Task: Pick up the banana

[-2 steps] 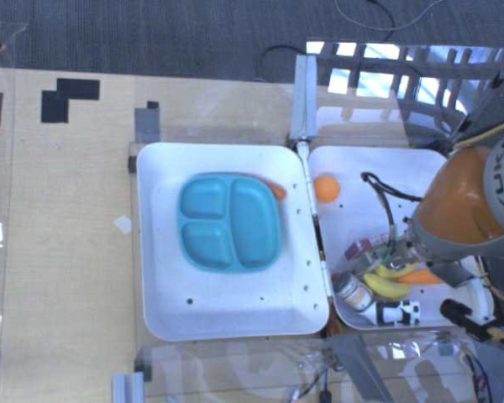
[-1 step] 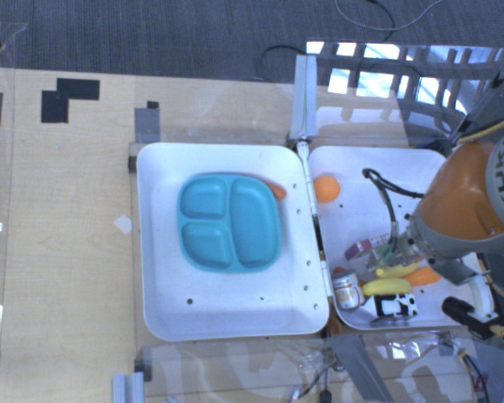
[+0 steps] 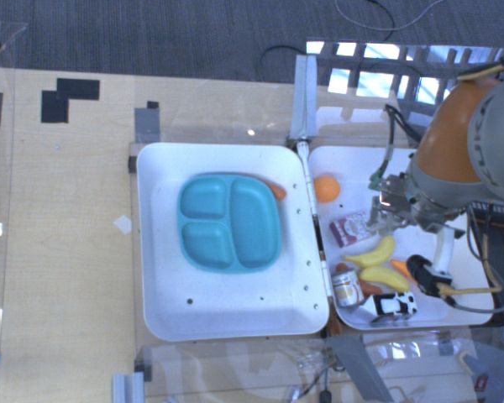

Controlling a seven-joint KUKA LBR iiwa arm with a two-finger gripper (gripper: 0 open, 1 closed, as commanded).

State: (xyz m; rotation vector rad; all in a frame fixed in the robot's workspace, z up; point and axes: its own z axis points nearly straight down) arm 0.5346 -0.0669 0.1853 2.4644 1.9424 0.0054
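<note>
The yellow banana (image 3: pixel 375 253) lies in the right bin (image 3: pixel 353 162), near its middle, slanting up to the right. My gripper (image 3: pixel 383 217) hangs just above the banana's upper right end, under the grey wrist with the orange band (image 3: pixel 454 137). The wrist hides how the gripper stands against the banana, and nothing shows as lifted off the bin floor.
Around the banana lie a red and white packet (image 3: pixel 348 227), an orange ball (image 3: pixel 326 188), a small can (image 3: pixel 346 287), a yellow block (image 3: pixel 387 278) and a black and white item (image 3: pixel 395 305). The left bin (image 3: pixel 160 250) holds a blue divided plate (image 3: pixel 229 222).
</note>
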